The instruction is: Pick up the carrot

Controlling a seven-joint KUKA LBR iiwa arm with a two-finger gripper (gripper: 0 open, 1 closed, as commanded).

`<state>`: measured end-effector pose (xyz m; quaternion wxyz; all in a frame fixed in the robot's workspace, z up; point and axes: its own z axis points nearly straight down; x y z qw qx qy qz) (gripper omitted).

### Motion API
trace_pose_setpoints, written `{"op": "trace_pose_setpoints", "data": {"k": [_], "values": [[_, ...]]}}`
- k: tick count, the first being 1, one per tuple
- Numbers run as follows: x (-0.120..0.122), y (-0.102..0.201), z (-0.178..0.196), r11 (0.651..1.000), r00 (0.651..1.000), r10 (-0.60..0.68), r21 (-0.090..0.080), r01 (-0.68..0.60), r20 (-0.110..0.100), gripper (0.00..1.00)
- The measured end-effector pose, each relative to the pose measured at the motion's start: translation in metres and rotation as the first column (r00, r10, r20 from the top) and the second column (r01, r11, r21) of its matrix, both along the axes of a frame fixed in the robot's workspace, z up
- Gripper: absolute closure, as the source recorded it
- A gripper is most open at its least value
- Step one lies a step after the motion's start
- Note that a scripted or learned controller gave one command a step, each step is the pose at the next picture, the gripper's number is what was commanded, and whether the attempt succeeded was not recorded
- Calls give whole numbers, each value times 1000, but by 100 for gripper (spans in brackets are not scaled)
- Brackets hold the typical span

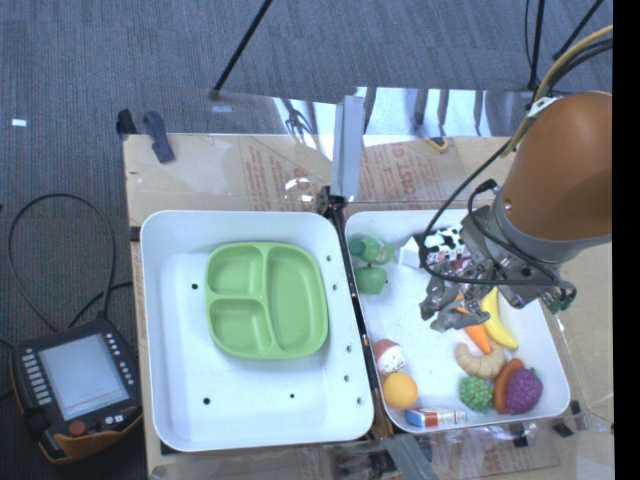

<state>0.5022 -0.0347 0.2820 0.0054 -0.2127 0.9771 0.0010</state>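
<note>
The orange carrot (479,337) lies in the right bin (420,313), pointing down and to the right, next to a yellow banana (499,322). My gripper (452,311) hangs directly over the carrot's upper end and hides that end. The grey wrist and the orange band of the arm (560,168) block part of the bin behind it. I cannot make out whether the carrot is actually held.
The right bin also holds green fruit (370,279), a cow-patterned toy (443,239), a beige root (480,360), broccoli (476,393), purple grapes (523,390), an orange (400,389) and a small box (435,418). A green divided plate (267,299) sits in the left bin (180,368).
</note>
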Motion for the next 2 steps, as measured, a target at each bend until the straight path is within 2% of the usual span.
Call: {"op": "trace_pose_setpoints", "data": {"k": [1,2], "values": [[0,-7,4,1000,1000,-19,0,19,-8,100],[2,-66,62,991,991,-137,-4,137,-4,100]]}}
